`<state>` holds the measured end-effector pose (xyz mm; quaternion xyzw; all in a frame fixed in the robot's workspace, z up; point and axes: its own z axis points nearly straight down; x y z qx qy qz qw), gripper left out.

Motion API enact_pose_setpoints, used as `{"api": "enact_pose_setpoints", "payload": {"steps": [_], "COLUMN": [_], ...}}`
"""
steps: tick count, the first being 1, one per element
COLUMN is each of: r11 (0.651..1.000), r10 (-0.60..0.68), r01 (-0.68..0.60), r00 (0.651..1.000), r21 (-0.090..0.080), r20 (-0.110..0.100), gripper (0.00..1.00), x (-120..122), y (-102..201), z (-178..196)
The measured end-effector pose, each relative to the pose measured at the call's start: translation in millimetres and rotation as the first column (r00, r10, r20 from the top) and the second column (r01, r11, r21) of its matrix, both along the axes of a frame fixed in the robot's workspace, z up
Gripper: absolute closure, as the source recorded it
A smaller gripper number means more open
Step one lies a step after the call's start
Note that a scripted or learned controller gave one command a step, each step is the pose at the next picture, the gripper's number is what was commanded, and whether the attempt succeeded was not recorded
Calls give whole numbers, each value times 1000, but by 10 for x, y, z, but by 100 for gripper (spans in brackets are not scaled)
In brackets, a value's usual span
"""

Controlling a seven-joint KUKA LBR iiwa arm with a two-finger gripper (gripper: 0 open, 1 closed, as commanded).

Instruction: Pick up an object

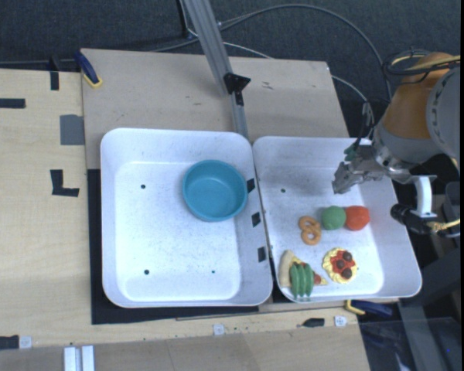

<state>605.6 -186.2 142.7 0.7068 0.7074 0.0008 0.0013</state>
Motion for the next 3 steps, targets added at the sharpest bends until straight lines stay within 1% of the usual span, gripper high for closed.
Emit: {"api": "enact_pose_setpoints", "payload": {"steps": [1, 2, 3], "r11": [1000, 1000, 1000], "r10": [0, 0, 4], "r01": [0, 0, -4], "r00": [1000, 1000, 1000], "r21": [0, 1, 2], "r20": [2, -3, -3], "gripper": [100, 100, 100], "x": [-16, -14, -201], "y": [-25, -22, 573], "z": [621, 719, 756]}}
